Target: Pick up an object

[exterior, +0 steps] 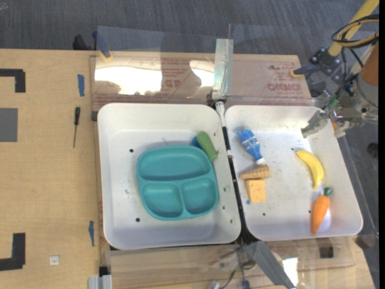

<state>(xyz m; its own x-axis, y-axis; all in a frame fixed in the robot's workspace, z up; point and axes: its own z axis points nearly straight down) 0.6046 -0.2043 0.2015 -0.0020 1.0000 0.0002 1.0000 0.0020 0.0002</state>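
End effector (319,120) sits at the right bin's (349,221) upper right rim, above the toys, nothing between it and them; whether it is clenched or released, cannot tell. Candidates lie loose in that bin: banana (311,167) nearest, carrot (320,212) below it, blue tube (251,145), cracker pieces (255,182). Left bin (114,179) holds a teal divided plate (177,181) and a green item (206,145). Banana looks the easiest pick, being closest and apart from neighbours.

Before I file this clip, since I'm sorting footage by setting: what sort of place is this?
Probably a robotics lab grasping bench: two white bins side by side on a plywood bench, toy food such as a banana and carrot, and a cabled robot arm at the right.
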